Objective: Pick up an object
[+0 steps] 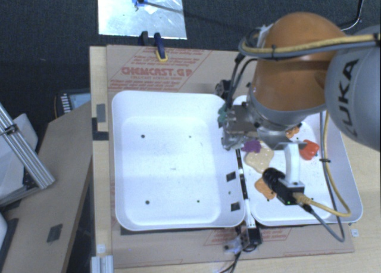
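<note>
Nearest us, at about 7 o'clock in the right bin (351, 206), lies a small orange piece (261, 190). Just beyond it is a flat tan piece (260, 160), and a purple piece (253, 145) touches that one's far edge. A red piece (308, 149) lies apart from them, toward 3 o'clock. Any of these could serve as the object to pick up. The left bin (172, 164) holds none.

The hand (233, 137) hangs over the right bin's 9 o'clock rim, just beside the purple piece. We cannot tell whether it is open or closed, and we see nothing gripped in it.

We judge the main risk to be the rim. The hand is so close to the wall between the bins that a straight descent could strike it or shift the bin on the surface (65, 164). The tan piece looks thin and may slip out of a grip. The purple one lies against it, so a close could drag both or take neither.

The arm (297, 69) carries part of the KUKA name on its grey casing at 3 o'clock. Farther off, at 12 o'clock of the left bin, the brown sheet (196, 63) under the bins reads CHEMCAST GP in red. The smaller print there is illegible.
</note>
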`<state>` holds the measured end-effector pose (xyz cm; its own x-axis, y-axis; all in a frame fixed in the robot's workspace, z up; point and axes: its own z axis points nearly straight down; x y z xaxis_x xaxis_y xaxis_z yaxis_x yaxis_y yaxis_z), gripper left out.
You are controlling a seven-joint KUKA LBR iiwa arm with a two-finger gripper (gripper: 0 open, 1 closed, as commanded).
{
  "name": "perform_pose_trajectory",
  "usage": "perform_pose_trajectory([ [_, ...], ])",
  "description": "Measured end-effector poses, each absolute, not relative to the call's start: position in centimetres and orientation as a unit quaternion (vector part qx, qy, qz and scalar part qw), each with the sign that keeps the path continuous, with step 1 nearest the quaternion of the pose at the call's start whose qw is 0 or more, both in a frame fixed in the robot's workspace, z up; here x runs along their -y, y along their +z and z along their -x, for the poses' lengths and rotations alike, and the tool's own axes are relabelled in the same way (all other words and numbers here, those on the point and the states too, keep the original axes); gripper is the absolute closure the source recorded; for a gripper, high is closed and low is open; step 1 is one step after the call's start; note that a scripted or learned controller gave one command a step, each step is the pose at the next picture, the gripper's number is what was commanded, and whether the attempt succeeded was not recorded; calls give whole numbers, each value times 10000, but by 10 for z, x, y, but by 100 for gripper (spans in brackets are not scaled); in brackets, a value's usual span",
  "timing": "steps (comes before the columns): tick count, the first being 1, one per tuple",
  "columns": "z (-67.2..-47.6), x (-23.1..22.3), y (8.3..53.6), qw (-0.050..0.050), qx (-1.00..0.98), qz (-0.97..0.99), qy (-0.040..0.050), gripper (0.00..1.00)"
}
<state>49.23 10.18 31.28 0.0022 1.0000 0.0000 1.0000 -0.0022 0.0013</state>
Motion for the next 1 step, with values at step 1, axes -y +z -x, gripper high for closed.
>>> perform_pose_trajectory([
  [1,-496,-100,429,33,-7086,-7056,50,100],
])
